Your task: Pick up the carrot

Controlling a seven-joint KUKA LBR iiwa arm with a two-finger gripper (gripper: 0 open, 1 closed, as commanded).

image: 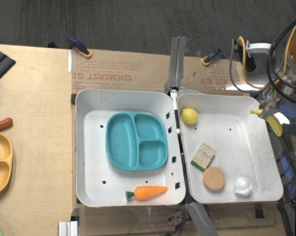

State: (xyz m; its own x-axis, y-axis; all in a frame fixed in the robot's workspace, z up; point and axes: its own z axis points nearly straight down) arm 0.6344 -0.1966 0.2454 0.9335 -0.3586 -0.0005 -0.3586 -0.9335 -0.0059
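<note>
Carrot (pixel 147 192) lies at 6 o'clock in the left bin (pixel 88 137), near the front wall, green tip pointing 9 o'clock, just below the teal divided plate (pixel 136 140) at bin centre. Right bin (pixel 263 159) holds a lemon (pixel 189 116) at 11 o'clock, a small patterned box (pixel 203 157) mid-bin, a tan disc (pixel 214 178) and a white lump (pixel 242 185) toward 5 o'clock. Gripper (pixel 265 113) at the right bin's 2 o'clock rim; jaw opening cannot be made out, nothing seen in it.
</note>
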